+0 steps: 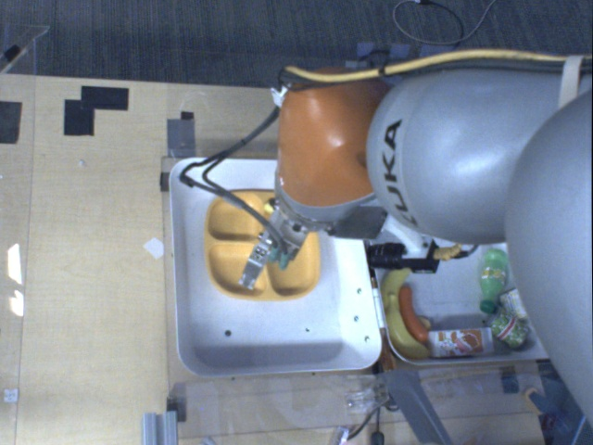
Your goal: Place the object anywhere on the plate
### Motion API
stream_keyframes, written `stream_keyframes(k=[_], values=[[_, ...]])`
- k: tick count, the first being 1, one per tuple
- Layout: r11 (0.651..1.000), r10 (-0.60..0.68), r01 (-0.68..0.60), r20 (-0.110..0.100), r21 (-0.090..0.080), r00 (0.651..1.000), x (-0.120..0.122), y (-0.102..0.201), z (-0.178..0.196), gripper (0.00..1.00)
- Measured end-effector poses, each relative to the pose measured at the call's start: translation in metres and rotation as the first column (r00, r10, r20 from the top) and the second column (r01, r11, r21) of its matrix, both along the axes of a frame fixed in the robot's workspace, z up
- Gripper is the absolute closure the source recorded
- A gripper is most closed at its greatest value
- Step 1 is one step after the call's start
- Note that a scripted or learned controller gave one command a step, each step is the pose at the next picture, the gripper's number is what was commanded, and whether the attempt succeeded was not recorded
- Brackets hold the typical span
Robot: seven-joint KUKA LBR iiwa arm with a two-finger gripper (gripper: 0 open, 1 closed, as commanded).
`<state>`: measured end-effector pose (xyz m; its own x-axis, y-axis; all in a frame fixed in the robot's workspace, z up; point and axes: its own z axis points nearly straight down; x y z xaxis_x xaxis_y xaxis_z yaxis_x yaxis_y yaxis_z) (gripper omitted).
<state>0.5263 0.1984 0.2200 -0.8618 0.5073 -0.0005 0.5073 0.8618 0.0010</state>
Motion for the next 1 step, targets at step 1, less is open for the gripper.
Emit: stream_keyframes(k=[1], values=[[1.0,-0.023,0.023,0.004,0.0,1.0,-0.0077,-0.068,0.096,0.0]])
